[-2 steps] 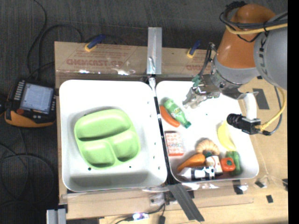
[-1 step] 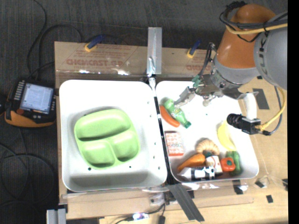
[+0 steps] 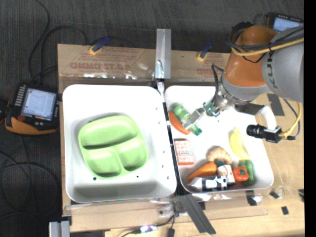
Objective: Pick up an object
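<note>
Dark carpet surrounds the table (image 3: 74, 65), whose brown top carries two shallow white bins side by side, with cables trailing across the floor. From my remote seat I see the end effector (image 3: 200, 113) low in the right bin (image 3: 261, 179), reaching in from the right toward that bin's upper left part. Its fingers are slim and pale against the white floor, and I cannot tell whether they are spread or closed. They sit right at a small green bottle (image 3: 183, 116), which lies tilted across an orange carrot-like piece (image 3: 178, 124) near the divider; whether the bottle is gripped I cannot say. Above the wrist, the arm's orange band (image 3: 253, 51) and grey link (image 3: 289, 68) run off to the right. Farther down the same bin lies a white card with red print (image 3: 183, 152), a yellow banana (image 3: 239, 144), a croissant-like toy (image 3: 218, 154), a second orange carrot (image 3: 202, 171), a black-and-white cow-patterned item (image 3: 215, 183) and a red and green toy (image 3: 243, 173). In the left bin (image 3: 74, 132) rests a green compartment tray (image 3: 112, 144). A handheld control pendant (image 3: 34, 107) sits on the floor at the far left.
</note>
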Action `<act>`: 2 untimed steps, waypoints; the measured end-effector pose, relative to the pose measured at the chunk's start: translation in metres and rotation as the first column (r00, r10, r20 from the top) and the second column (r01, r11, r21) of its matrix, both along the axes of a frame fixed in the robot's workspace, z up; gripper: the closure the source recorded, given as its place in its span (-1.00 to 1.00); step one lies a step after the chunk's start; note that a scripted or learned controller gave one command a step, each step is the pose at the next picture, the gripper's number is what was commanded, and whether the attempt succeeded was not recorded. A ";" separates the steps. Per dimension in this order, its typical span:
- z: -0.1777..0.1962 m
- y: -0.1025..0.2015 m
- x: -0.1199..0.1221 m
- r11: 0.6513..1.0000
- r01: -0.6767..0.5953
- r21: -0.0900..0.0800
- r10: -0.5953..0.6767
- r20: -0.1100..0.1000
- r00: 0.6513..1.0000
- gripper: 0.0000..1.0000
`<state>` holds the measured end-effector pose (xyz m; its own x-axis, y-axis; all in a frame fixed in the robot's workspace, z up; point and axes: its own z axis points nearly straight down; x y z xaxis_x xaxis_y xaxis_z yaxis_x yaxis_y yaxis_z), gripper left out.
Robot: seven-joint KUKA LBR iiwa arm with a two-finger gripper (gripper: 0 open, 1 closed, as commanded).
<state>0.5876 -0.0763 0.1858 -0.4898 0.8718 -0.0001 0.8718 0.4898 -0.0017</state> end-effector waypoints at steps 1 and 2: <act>-0.091 -0.039 0.008 0.919 -0.394 -0.001 0.394 0.005 0.919 -1.00; -0.095 -0.032 -0.030 0.880 -0.475 -0.011 0.475 0.015 0.880 -1.00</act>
